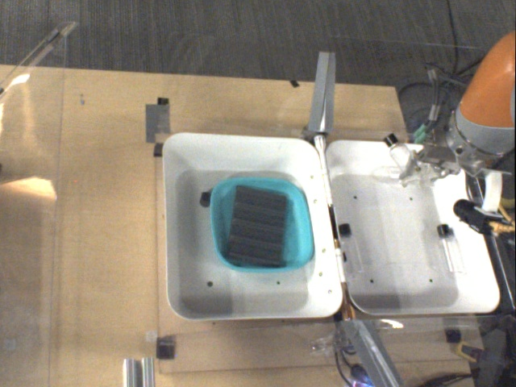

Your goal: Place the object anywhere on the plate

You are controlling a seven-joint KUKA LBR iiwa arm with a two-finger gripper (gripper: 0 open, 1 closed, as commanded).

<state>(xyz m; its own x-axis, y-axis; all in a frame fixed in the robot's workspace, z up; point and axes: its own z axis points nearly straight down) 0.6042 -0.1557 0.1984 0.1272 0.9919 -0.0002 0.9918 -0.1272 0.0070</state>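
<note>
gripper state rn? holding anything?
Gripper: cannot be told. It sits over the right bin, apart from the dark object on the plate.

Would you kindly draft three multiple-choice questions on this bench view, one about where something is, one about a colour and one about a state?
1. Where is the dark ridged block?
A. On the plate in the left bin
B. On the floor of the right bin
C. On the wooden bench outside the bins

2. What colour is the plate?
A. Red
B. Turquoise
C. Yellow

3. How does the block lie?
A. Standing on end against the bin wall
B. Hanging over the rim between the bins
C. Flat within the plate's rim

Answers:
1. A, since the block rests on the plate, which sits in the left bin.
2. B, since the rim around the block is turquoise against the white bin.
3. C, since its ridged top faces the camera and turquoise rim shows on all sides of it.
</note>
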